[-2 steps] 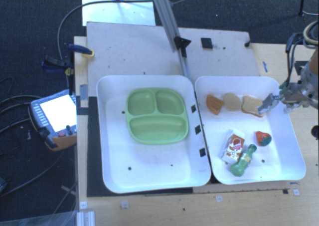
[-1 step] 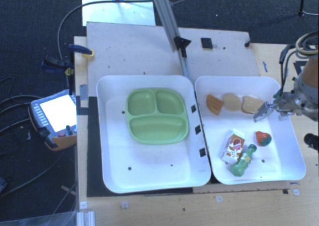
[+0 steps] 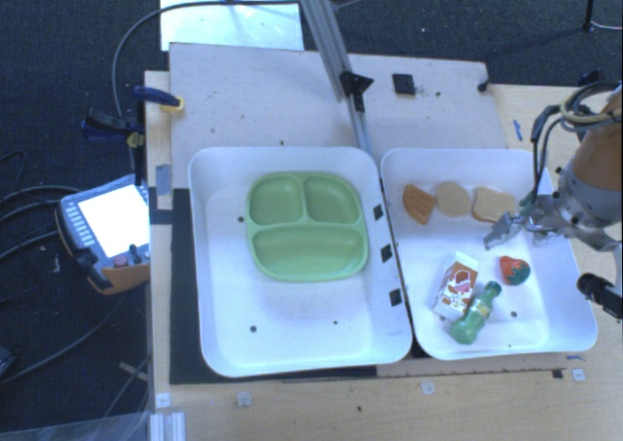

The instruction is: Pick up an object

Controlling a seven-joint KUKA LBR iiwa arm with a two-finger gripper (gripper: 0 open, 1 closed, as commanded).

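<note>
Five small objects lie in my right bin (image 3: pixel 584 332); the strawberry (image 3: pixel 515 271) sits at four o'clock. My gripper (image 3: pixel 510 229) hovers just above it at twelve o'clock with spread fingers pinching nothing, probably lined up for a descent.

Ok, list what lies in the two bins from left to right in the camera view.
Green divided plate in the left bin → in the right bin: orange wedge → round tan piece → toast slice → red-and-green strawberry. The small carton and green bottle overlap, so they are left out.
</note>
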